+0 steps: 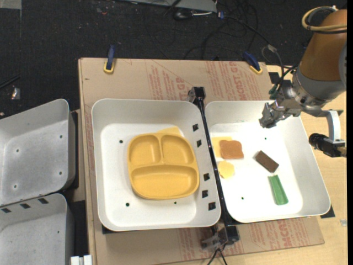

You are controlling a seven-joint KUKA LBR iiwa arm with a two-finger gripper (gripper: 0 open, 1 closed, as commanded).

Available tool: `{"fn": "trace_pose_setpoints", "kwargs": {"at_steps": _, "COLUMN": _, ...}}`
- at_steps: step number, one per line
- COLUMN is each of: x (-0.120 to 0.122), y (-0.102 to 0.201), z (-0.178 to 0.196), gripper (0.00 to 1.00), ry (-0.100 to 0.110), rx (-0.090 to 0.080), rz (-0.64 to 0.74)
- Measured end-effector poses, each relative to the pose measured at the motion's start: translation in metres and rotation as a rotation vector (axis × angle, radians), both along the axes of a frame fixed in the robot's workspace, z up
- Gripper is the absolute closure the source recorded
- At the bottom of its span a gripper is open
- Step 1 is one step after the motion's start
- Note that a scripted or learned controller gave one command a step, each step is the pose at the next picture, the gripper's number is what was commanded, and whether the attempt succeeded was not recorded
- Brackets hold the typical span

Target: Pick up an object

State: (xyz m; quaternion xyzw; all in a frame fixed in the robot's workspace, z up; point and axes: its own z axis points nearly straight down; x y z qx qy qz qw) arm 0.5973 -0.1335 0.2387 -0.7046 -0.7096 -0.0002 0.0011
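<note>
The right bin [309, 203] holds an orange-brown square piece [231, 149], a small yellow round piece [226, 169], a dark brown block [266, 161] and a green stick [278, 190]. My gripper [268, 118] hangs over the bin's far edge, up and right of the orange-brown piece and above the brown block. Nothing shows between its tips. The arm's orange band [325, 37] rises at the upper right.
The left bin [105, 203] holds a yellow compartment tray [163, 167]. A black divider strip [207, 153] runs between the bins. Both bins rest on a cardboard sheet [165, 76] held by clamps. Grey-white panels [33, 153] lie at the far left.
</note>
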Motion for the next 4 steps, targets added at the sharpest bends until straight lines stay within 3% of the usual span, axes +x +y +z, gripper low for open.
{"fn": "trace_pose_setpoints", "kwargs": {"at_steps": 2, "x": -0.014, "y": 0.105, "z": -0.009, "gripper": 1.0, "ry": 0.001, "rx": -0.001, "rz": 0.0}}
{"fn": "trace_pose_setpoints", "kwargs": {"at_steps": 4, "x": -0.019, "y": 0.233, "z": -0.002, "gripper": 1.0, "ry": -0.001, "rx": 0.0, "rz": 0.003}}
